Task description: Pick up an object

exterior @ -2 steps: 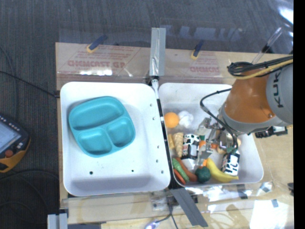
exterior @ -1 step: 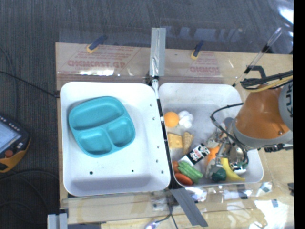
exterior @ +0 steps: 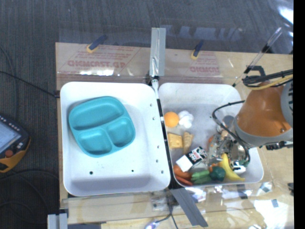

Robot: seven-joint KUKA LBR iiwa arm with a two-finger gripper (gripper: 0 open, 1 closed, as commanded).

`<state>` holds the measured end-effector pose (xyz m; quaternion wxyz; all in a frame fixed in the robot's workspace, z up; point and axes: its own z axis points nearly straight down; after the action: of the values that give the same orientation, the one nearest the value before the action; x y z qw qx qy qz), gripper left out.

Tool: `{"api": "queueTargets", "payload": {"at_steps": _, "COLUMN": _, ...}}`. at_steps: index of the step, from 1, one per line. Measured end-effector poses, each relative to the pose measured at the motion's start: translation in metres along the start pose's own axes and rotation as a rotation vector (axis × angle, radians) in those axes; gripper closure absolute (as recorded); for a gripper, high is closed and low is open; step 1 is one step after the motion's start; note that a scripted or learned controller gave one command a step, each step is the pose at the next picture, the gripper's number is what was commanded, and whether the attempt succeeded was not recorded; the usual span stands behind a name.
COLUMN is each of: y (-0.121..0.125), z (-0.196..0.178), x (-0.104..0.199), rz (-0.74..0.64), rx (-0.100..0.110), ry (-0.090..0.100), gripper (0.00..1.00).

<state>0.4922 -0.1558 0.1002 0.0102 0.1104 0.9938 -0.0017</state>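
With the tool, grip state untellable, low at the right bin's five o'clock clutter, it should single out the banana rather than its packed neighbours.

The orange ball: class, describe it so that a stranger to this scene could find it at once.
Take the right-hand white bin, the cluttered one. Along its left wall, near the far end, sits the orange ball, touching a white lumpy item on its right. It is the one round, plain orange thing there.
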Motion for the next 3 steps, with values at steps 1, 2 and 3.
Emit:
{"api": "queueTargets", "payload": {"at_steps": 1, "y": -0.036, "z": -0.055, "x": -0.079, "rz": -0.064, "rx": -0.001, "ry": 0.019, "gripper": 1.0}}
{"api": "queueTargets", "payload": {"at_steps": 2, "y": -0.036, "z": -0.055, "x": -0.079, "rz": -0.064, "rx": -0.001, "ry": 0.019, "gripper": 0.0}}
{"api": "queueTargets", "payload": {"at_steps": 3, "y": -0.006, "z": 0.003, "x": -0.021, "rz": 0.012, "rx": -0.001, "ry": -0.001, "gripper": 0.0}}
